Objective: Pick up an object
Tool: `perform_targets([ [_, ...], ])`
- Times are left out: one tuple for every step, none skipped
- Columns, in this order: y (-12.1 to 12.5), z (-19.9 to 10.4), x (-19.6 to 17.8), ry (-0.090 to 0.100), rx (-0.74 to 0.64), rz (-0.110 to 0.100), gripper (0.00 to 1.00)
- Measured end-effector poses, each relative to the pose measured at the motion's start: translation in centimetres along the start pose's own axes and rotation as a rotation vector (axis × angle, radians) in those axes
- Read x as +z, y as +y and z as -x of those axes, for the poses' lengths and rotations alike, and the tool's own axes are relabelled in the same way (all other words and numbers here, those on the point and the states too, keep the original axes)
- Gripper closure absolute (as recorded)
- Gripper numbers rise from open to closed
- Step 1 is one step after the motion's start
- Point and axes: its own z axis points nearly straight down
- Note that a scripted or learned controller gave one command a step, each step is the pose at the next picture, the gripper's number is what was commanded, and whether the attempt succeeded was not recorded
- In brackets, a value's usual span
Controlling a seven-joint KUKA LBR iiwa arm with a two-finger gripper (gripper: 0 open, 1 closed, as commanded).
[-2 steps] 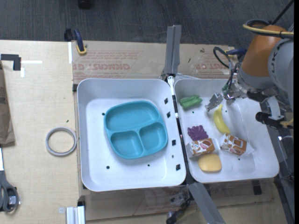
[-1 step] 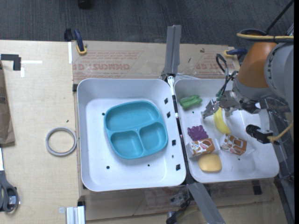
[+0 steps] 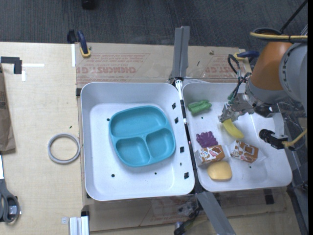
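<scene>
My gripper (image 3: 230,115) hangs low in the right bin (image 3: 274,177), just above the upper end of a yellow banana (image 3: 233,129). A green toy (image 3: 199,106) lies to the gripper's left near the bin's divider. Below it are purple grapes (image 3: 206,139), two small red-and-white packets (image 3: 212,154) (image 3: 244,152) and a yellow lemon-like piece (image 3: 219,171). The grey arm with its orange band (image 3: 272,67) comes in from the upper right.
The left bin (image 3: 93,146) holds a blue divided plate (image 3: 142,135). A grey ring (image 3: 63,148) lies on the bench to the left, scissors (image 3: 7,204) at the lower left. A metal post (image 3: 181,50) stands between the bins at the back.
</scene>
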Motion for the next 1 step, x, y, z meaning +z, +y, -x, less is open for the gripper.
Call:
perform_targets([
  [3.04, -4.68, -15.43, -0.001, 0.018, 0.000, 1.00],
])
